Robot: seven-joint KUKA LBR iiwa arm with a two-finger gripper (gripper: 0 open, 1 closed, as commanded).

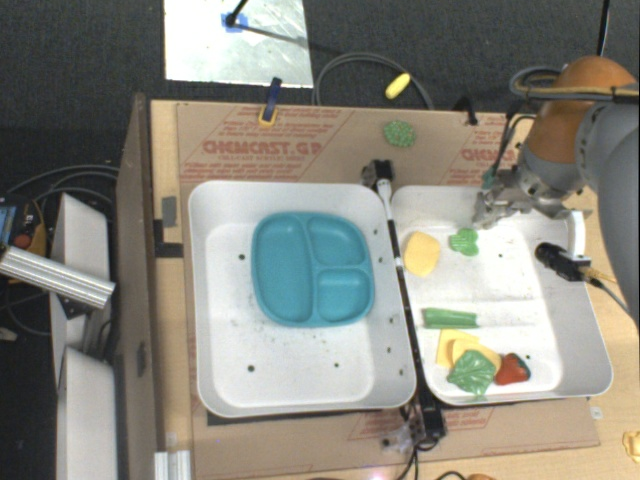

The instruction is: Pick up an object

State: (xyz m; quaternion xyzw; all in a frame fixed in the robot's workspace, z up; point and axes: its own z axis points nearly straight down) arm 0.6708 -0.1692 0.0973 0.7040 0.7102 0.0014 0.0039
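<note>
The gripper (490, 210), grasp state not discernible, sits just beside the small green toy (463, 241), which lies at seven o'clock from it.

even, fairly bright overhead light; white bins (300, 393) glare slightly, shadows are soft, whole picture a little grainy.
</note>
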